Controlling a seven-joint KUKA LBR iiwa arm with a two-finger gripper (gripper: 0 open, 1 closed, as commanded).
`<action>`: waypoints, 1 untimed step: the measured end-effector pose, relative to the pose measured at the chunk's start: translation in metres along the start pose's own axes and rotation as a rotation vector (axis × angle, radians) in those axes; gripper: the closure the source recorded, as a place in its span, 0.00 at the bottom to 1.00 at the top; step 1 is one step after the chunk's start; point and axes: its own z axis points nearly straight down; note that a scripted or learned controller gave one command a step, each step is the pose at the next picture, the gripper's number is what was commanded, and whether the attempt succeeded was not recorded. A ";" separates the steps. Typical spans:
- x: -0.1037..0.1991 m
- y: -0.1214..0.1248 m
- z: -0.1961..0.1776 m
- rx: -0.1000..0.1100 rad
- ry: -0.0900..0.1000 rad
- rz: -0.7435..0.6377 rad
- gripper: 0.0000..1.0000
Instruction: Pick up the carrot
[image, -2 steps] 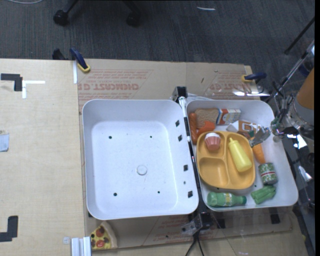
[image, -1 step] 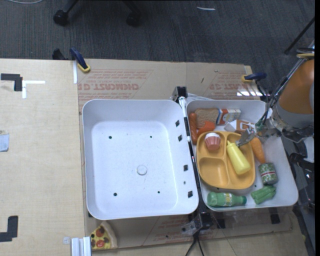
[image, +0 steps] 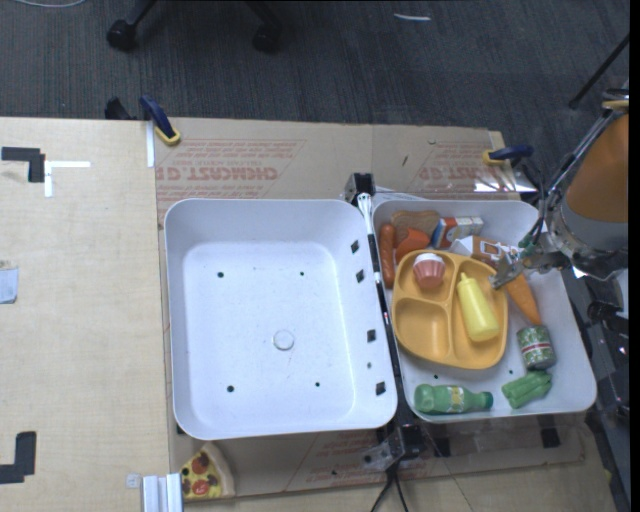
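Note:
The carrot (image: 523, 297) is an orange cone lying in the right bin (image: 578, 392), just past the right rim of a yellow divided plate (image: 432, 330). Its thick end points up-left and its tip points down-right. My gripper (image: 507, 269) reaches in from the right and sits at the carrot's thick end, touching or nearly touching it. The grey arm with its orange band (image: 603, 175) rises behind it at the right edge.
A yellow bottle (image: 478, 306) and a pink-topped cup (image: 429, 268) sit on the plate. A green can (image: 537, 347), a green pickle (image: 526, 389) and a green bottle (image: 452, 399) lie below. Sausages and cartons crowd the bin's top. The left bin (image: 190, 300) holds a small white disc (image: 284, 341).

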 end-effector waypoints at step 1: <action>0.051 0.003 -0.021 0.000 -0.006 -0.027 1.00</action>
